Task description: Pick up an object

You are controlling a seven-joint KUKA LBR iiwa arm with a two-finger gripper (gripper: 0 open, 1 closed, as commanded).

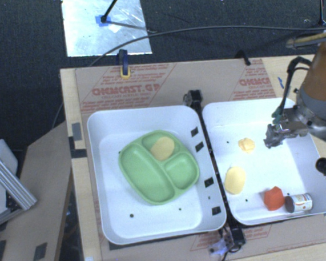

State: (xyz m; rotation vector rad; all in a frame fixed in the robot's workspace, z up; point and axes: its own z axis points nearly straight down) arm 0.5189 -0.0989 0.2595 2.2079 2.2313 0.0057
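The end effector hung over the right bin, just to the right of a small yellow lumpy piece, low but apart from it as far as I could see. Honestly couldn't tell whether it was clenched or released, that part was too small and dark. Nothing was visibly caught in it, so my read was that the pick hadn't happened yet and the little yellow piece was the likeliest target, purely because it sat closest.

Other stuff in that bin: a pale yellow rounded blob near the divider side, an orange-red chunky thing toward the near edge, and a small can lying on its side right beside it, possibly touching. They were scattered loose, probably so the arm had room to come down around any one of them.

The left bin had a green divided plate, smooth plastic by the look, with a soft-looking yellow oval sitting in its upper compartment.

Both bins were shallow, white and rounded at the corners, sitting side by side on a brown board with red lettering that covered the surface.
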